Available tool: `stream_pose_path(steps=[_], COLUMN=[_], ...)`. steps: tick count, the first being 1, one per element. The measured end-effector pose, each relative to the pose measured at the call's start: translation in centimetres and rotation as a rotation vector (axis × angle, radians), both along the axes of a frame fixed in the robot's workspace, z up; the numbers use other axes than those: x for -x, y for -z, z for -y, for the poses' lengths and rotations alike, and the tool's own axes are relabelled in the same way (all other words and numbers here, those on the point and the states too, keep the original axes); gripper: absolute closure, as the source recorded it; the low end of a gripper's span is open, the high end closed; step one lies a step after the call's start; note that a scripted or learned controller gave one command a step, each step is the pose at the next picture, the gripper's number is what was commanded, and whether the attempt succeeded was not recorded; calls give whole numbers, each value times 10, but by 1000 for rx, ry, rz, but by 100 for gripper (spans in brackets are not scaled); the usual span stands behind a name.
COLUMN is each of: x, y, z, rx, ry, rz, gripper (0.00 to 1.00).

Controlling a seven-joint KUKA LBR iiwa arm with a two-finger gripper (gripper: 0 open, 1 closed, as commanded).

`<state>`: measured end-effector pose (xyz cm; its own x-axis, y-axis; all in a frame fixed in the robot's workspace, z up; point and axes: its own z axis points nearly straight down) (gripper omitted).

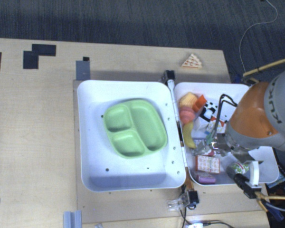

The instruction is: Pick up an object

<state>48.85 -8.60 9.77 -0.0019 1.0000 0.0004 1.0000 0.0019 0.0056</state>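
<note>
Arm enters from the right of the camera view, wrist with orange band hanging over the right bin. The pincer sits low among the clutter near that bin's middle; whether it is spread or closed I cannot tell, since the wrist body and cabling mask it from above.

Candidate objects all lie in the right bin, crowded toward its left wall: a pink and yellow rounded toy piece at the far end, a yellow item alongside the wall, a small patterned box near the front, and a purple bar at the front edge. The crowding probably explains the steep, top-down approach, which leaves less chance of knocking neighbours.

Left bin carries a green divided tray, lying flat in the centre, likely a drop-off spot.

A small triangular piece rests on the table behind the bins, well apart from the arm.

Judgement: descent or grasp attempt in progress; nothing visibly lifted.
</note>
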Motion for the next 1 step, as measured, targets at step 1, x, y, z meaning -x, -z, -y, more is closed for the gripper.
stream_pose_path(steps=[1], x=[-3], y=[-11], z=[0], rx=[1], ry=[-1], rz=[6], gripper=[100])
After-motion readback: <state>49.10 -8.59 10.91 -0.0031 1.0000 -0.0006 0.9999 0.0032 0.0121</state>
